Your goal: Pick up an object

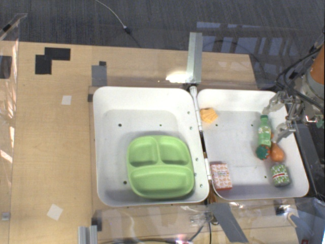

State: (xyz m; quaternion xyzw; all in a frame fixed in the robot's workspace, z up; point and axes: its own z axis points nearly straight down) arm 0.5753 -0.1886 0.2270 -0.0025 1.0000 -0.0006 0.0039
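We see end effector [282, 117] fingers apart, nothing between, just right of green bottle [263, 135] in right bin [238, 103]. We centre over bottle, avoiding orange ball [277, 153] touching its lower end.

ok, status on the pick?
End effector at right bin's far right edge, nothing seen in it. Green bottle lies just beside it, orange ball touching the bottle's cap end. Small can and box sit apart.
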